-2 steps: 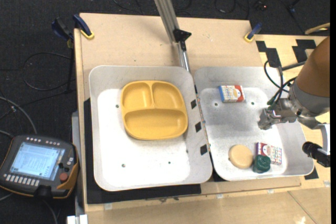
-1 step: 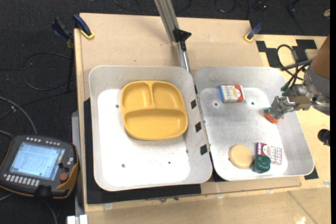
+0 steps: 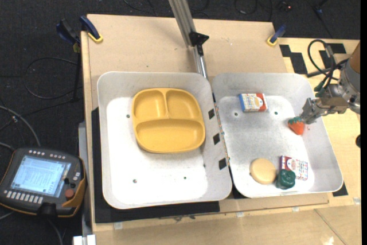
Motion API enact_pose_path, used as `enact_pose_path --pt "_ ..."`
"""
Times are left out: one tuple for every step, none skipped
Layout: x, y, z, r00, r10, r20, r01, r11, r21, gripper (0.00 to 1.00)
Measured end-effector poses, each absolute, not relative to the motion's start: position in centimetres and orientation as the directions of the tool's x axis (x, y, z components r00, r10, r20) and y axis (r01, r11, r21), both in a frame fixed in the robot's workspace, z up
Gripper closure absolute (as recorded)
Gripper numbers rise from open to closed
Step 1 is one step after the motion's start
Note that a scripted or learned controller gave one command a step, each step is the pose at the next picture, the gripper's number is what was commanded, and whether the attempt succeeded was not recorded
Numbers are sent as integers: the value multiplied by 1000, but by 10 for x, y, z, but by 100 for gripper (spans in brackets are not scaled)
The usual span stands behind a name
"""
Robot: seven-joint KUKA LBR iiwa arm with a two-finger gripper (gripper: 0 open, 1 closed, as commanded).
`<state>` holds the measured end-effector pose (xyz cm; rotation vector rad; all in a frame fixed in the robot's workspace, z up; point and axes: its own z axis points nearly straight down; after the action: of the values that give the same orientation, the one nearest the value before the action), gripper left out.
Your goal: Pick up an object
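Camera view: gripper (image 3: 305, 117) at orange-red object (image 3: 297, 126), right bin (image 3: 321, 140); jaw state unclear.

Your arm (image 3: 351, 80) shows a pale grey rounded casing, with black cables looping beside it, and it narrows into a darker grey metal pincer (image 3: 305, 116).

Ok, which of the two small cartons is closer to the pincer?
The blue-and-white carton at the right bin's far edge; the other carton lies at the near edge beside the green object, farther from the pincer.
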<state>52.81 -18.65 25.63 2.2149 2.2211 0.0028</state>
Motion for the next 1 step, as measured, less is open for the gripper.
enact_pose_path --pt "550 -128 259 -9 1000 1 1000 9 2 100"
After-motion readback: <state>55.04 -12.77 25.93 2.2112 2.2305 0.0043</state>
